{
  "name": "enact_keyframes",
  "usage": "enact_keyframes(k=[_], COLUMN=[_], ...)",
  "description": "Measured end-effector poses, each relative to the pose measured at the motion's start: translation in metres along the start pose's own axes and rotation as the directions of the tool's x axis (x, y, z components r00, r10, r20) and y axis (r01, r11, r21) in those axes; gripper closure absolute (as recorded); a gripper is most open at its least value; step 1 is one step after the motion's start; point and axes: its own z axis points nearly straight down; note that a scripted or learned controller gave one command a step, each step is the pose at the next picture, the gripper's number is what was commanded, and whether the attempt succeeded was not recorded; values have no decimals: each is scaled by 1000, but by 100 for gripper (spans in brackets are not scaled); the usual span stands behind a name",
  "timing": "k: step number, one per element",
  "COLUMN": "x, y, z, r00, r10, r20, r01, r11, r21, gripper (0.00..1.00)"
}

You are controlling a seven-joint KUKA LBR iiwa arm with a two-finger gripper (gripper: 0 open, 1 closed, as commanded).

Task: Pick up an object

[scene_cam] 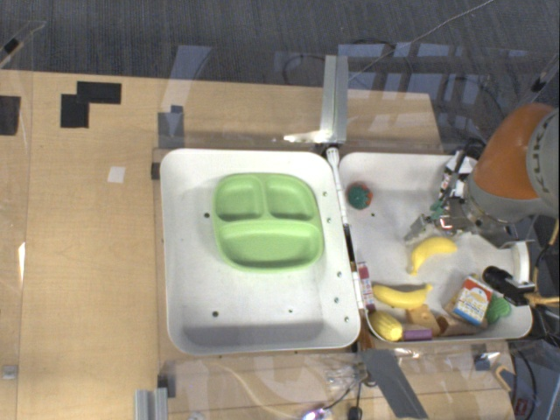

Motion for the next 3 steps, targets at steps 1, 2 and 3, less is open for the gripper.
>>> enact_keyframes(k=[1,2,3], x=[15,51,44], y=[-34,-41,-74], z=[-2,-3,-3], r00=[994,916,988], r10=[-106,-402,-153], r20=[2,8,2], r01=[106,402,153], r11=[994,916,988], r21=[-7,-8,-11], gripper=[0,0,0])
